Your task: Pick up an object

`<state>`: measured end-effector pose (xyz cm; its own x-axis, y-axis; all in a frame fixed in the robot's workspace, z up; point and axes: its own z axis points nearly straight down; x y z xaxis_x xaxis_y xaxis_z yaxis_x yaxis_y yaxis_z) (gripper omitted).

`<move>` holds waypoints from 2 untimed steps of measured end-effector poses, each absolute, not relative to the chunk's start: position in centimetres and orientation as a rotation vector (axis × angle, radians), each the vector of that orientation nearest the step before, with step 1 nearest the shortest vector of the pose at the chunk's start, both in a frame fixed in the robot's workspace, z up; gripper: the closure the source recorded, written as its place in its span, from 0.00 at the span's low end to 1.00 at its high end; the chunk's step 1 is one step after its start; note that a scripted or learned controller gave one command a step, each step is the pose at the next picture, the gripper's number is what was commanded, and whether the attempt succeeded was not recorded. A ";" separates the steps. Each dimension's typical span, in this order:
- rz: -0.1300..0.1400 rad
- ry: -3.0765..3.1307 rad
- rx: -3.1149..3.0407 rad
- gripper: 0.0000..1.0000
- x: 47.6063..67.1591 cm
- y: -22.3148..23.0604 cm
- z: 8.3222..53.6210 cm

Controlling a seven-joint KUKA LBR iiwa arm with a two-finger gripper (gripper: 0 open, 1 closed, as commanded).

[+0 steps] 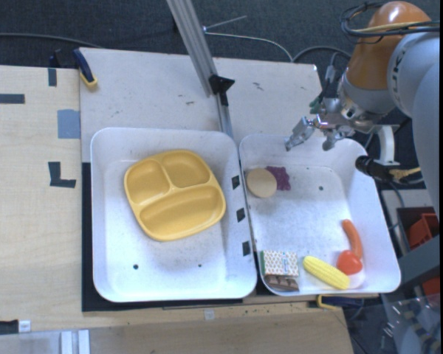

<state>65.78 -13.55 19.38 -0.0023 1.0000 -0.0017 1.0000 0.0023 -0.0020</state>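
Tan round bun [261, 183] with purple piece [279, 177] touching it, near the right bin's [369, 198] far-left corner; corn cob [325, 271], wafer block [280, 265], carrot [352, 238] and red piece [349, 262] along its near edge. My gripper [311, 137] hangs over that bin's far rim, fingers spread, holding nothing. Left bin [107, 220]: one yellow divided plate [175, 193], centred.

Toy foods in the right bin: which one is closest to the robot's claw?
The round tan bun, beside the purple piece, lies nearest the gripper. The yellow corn cob lies far away.
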 end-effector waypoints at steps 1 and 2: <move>0.003 -2.221 -2.221 0.00 57.1 -10.4 8.6; 0.002 -2.219 -2.225 0.00 51.6 -13.9 9.0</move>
